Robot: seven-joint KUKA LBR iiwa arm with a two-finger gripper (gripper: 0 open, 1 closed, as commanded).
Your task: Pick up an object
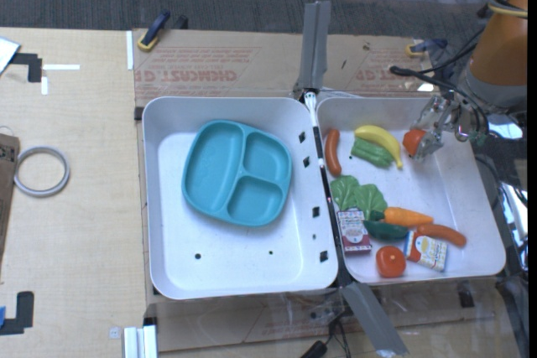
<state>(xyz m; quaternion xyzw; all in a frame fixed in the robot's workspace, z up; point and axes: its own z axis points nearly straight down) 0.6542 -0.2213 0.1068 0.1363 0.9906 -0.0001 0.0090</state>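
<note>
Reaching into the right bin (491, 205), the gripper (430, 138) has jaws clamped on a small red-orange object (414, 141), likely lifting it.

A robotics lab or test bench is indicated. Two shallow white bins (159, 205) are set side by side on sheets of printed cardboard (218, 67), which are held down by spring clamps (154, 29). A roll of tape (38, 170) is left on the pale wooden benchtop (75, 264), and tape marks are stuck near its edge. Toy plastic food (376, 145) and a blue divided plate (237, 173) are laid out as test props. Loose cables (436, 63) are seen beside the grey and orange arm (502, 46).
</note>
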